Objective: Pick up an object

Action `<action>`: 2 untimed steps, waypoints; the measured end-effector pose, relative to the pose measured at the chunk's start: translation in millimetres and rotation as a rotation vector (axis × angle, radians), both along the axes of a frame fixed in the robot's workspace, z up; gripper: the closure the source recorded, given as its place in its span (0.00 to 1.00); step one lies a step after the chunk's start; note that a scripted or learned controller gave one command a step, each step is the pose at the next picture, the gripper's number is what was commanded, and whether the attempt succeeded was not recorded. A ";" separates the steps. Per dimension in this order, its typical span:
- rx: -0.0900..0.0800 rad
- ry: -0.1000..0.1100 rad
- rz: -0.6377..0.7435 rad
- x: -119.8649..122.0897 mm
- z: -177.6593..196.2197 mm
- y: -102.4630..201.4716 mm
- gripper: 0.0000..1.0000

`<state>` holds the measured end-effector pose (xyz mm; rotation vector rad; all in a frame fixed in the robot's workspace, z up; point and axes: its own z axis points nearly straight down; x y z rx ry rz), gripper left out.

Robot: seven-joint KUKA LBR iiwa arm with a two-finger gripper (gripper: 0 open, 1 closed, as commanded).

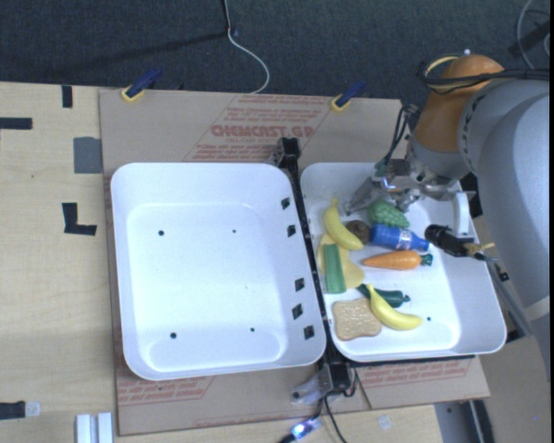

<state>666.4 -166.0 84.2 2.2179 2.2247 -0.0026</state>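
Table (37, 247): light wooden top with a brown cardboard sheet (249, 132) under two shallow white plastic bins set side by side.

Left bin (129, 247): nothing to list in it.

Right bin (462, 335), contents, from far edge to near edge:
- green leafy toy vegetable (388, 215), at the far middle, directly below the tool
- curved yellow toy banana (341, 230), near the bin's left wall
- blue toy bottle with dark cap (399, 238), lying flat, touching the green vegetable
- orange toy carrot (393, 260), lying flat just beside the bottle
- green toy cucumber on a pale yellow piece (334, 268), along the left wall
- second yellow toy banana with dark green stem (392, 312), towards the near edge
- tan toy bread slice (355, 319), near-left corner

Arm: grey, orange-banded, reaching in from the right edge of the table.

Tool (386, 192): low over the far part of the right bin, at the green vegetable and bottle. Whether it is open or closed cannot be told; nothing is seen gripped.

Step in hand, as judged: approach or descent onto the far cluster; no object lifted yet.

Next move calls for: a closing on one item only, since vegetable, bottle and banana lie crowded; then a straight lift clear of the bin's walls.
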 end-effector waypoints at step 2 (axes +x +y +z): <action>0.001 0.002 -0.001 -32.2 0.0 23.6 0.00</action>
